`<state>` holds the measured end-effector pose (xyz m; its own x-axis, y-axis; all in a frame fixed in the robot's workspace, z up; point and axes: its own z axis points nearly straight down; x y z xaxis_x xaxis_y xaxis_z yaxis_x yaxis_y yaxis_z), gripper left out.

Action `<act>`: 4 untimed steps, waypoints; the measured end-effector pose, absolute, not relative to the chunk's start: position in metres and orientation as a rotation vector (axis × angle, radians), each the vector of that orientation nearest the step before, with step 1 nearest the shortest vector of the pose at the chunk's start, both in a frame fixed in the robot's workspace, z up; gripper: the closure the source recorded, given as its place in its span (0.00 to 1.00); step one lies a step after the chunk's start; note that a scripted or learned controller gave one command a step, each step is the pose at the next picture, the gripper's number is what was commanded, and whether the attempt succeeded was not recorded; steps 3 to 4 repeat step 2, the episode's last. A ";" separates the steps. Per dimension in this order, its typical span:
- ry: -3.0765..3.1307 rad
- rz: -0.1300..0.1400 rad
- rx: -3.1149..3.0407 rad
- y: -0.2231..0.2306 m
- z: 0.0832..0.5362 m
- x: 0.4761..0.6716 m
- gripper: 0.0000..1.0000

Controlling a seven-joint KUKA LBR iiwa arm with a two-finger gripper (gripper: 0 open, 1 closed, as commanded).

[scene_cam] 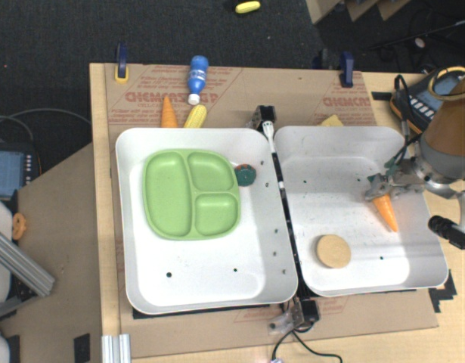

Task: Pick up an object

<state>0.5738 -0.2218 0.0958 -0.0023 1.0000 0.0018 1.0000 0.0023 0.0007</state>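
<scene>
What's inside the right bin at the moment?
The right bin holds a round tan disc and an orange carrot. The gripper sits over the carrot's upper end, hiding that tip and any grasp.

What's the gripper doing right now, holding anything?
Gripper: down in the right bin, at the top of the orange carrot; open or closed cannot be told.

I see my gripper (385, 188) low in the right bin (330, 146), right at the top end of an orange carrot (385, 211). A round tan cookie (333, 251) lies below it, toward the left. The green divided plate (191, 194) sits far left.
</scene>
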 end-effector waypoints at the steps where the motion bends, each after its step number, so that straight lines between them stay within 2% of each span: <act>1: -2.232 -0.008 -2.212 -0.134 0.084 0.610 1.00; 2: -2.232 -0.009 -2.217 -0.066 0.191 0.580 1.00; 4: -2.232 -0.009 -2.217 -0.066 0.191 0.580 1.00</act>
